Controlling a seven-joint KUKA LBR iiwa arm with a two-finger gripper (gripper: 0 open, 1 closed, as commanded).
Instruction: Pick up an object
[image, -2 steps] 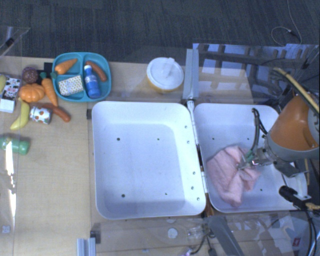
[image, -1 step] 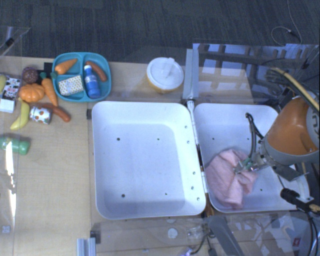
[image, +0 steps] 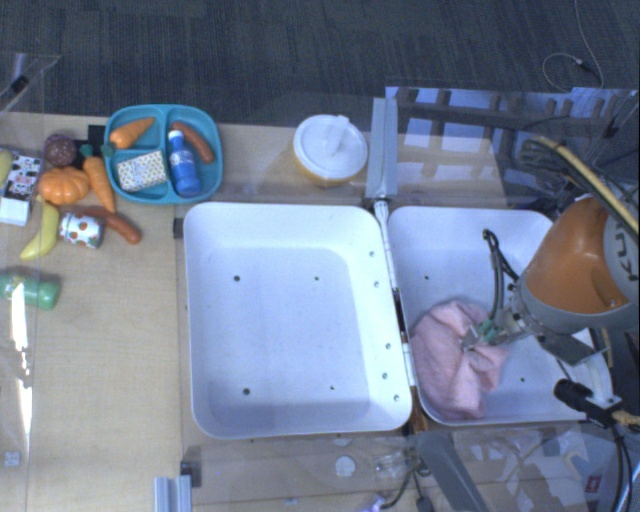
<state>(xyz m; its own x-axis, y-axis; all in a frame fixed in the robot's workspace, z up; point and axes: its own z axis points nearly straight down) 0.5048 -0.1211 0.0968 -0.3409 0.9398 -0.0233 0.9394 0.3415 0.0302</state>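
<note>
A crumpled pink cloth (image: 450, 362) lies in the right bin (image: 440, 250), against its left wall and near its front. The arm comes in from the right, its orange band (image: 572, 268) over the bin's right side. My gripper (image: 485, 336) is down at the cloth's upper right edge and touches or presses into the fabric. A small greenish patch shows right at the gripper tip. The cloth sits flat on the bin floor and is not lifted.
The left bin (image: 285, 320) stands beside the right one, the two sharing a middle wall. On the bench at far left lie a blue divided plate (image: 165, 155) with toy food, a banana, carrots and a small can. A white lidded cup (image: 331, 148) stands behind the bins.
</note>
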